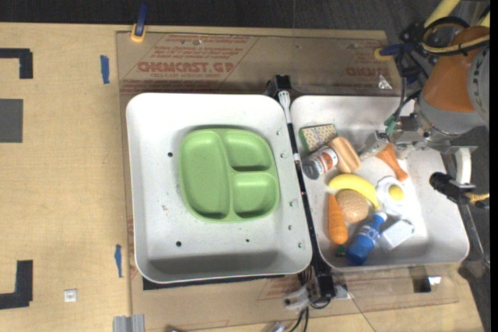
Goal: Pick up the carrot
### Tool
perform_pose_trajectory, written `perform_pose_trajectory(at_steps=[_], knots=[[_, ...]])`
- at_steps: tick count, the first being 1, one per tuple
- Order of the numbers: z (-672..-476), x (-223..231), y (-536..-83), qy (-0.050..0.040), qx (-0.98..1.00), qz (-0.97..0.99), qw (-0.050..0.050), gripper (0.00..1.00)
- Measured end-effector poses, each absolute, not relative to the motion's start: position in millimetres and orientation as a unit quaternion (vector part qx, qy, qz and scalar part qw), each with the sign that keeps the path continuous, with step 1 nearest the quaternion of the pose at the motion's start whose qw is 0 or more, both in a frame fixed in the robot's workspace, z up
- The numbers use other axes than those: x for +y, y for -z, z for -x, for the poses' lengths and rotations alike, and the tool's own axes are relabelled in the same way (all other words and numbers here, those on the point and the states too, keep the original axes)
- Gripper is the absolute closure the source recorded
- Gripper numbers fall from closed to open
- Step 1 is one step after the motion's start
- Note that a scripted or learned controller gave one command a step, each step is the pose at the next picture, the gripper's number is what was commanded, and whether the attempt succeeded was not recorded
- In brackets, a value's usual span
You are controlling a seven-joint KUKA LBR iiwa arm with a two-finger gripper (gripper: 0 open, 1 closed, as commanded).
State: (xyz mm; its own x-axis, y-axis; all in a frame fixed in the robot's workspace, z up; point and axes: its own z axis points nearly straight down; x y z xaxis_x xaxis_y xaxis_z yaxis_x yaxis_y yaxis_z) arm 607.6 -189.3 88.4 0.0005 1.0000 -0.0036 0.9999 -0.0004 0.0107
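The carrot (336, 220), orange and tapered, lies in the right bin (443, 233) near its left wall. It points toward the front, beside a brown bun (352, 204) and under the yellow banana (352, 185). My gripper (395, 139) hangs low over the back right of that bin, well to the carrot's upper right and apart from it. A small orange piece (389, 160) lies just below the gripper; whether they touch cannot be told.
The right bin also holds a blue bottle (364, 239), a can (320, 162), a speckled box (317, 136), a tan roll (345, 154) and white items (389, 191). In the left bin (152, 190) sits a green divided plate (228, 172).
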Motion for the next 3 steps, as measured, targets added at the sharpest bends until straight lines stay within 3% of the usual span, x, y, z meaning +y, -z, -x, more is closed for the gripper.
perform_pose_trajectory(at_steps=[1, 2, 3], knots=[[-609.3, -191.9, -100.9, -0.0025, 0.707, -0.707, 0.011, 1.00], [-546.1, -135.4, -148.4, -0.0003, 0.701, -0.713, -0.002, 1.00], [-544.9, -136.6, -146.5, 0.0010, 0.700, -0.714, -0.003, 0.00]])
